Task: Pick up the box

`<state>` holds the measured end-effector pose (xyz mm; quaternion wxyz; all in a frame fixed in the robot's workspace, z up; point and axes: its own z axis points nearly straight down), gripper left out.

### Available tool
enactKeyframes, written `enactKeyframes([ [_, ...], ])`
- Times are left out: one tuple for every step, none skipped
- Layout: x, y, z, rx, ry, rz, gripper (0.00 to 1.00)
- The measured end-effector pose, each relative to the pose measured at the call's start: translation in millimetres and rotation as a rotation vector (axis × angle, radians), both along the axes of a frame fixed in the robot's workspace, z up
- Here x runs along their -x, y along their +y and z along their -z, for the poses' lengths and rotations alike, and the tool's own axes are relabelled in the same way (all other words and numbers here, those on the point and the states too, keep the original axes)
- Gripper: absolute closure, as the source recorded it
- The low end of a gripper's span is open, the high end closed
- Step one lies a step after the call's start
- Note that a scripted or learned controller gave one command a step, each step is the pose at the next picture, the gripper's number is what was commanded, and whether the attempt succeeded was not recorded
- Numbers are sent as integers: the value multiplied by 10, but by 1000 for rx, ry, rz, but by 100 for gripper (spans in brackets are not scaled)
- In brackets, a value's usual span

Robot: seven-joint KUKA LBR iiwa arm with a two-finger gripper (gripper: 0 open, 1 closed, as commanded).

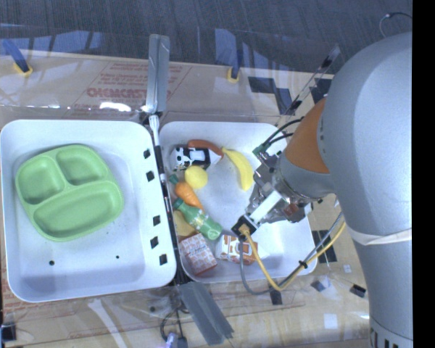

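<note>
Fingers [241, 228] hang just over the box's [237, 251] upper edge, but you cannot tell from this slant whether they are apart or together. That box lies flat near the front wall of the right bin [225, 127], not lifted. A pink box [198, 255] lies just to its left and a bottle [200, 222] beyond that. By your reckoning the approach is made. The grasp and the lift are left. A plate [69, 191] lies in the left bin [14, 270].
</note>
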<state>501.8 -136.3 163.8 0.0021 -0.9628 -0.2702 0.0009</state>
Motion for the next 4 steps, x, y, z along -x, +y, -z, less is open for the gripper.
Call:
enactKeyframes([
  [-216,-245,151,1,1,-135,100],
  [-216,-242,151,0,1,-136,0],
  [58,397,700,2,-5,-323,0],
  [-760,-180,451,0,0,-201,0],
])
